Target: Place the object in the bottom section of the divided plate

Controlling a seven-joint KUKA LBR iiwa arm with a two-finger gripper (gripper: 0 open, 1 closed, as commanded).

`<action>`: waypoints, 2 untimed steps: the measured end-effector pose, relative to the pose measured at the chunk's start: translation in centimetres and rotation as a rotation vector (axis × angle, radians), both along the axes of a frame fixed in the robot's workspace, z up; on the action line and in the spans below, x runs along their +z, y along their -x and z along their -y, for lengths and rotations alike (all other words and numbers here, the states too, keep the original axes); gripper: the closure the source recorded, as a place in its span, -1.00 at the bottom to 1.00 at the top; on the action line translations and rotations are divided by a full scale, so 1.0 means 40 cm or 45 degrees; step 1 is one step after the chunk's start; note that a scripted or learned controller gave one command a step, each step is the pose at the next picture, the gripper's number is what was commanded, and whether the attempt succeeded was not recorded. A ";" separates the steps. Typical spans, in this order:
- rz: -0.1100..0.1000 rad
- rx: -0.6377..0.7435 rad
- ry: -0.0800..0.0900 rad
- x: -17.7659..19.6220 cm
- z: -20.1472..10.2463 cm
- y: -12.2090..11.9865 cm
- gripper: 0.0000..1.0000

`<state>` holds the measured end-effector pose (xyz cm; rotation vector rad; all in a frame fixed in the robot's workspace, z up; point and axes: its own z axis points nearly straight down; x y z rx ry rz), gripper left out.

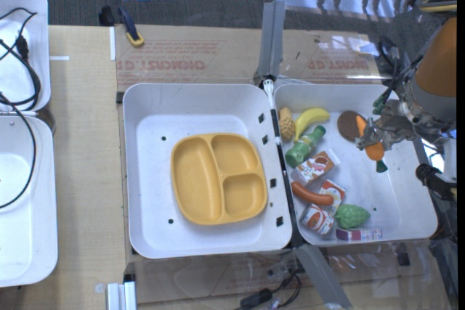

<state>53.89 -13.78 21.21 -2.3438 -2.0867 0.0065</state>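
Observation:
A yellow divided plate (pixel 176 181) lies in the left bin (pixel 142 156), with one long section on its left and two smaller ones on its right. My gripper (pixel 375 140) hangs over the right side of the right bin (pixel 407 214). Its fingers are shut on a small orange carrot (pixel 374 151), whose green top points down and to the right. The grey arm with its orange band (pixel 439 65) comes in from the right edge.
The right bin holds a corn cob (pixel 286 123), a banana (pixel 312 117), a green bottle (pixel 304 146), a brown disc (pixel 350 125), a hot dog (pixel 312 193), two small cartons and a leafy green toy (pixel 353 215). White basins stand at the far left.

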 end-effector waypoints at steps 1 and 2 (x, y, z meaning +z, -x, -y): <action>-0.002 0.206 -0.001 0.051 0.031 0.061 1.00; -0.003 0.422 -0.002 -0.061 -0.137 -0.023 1.00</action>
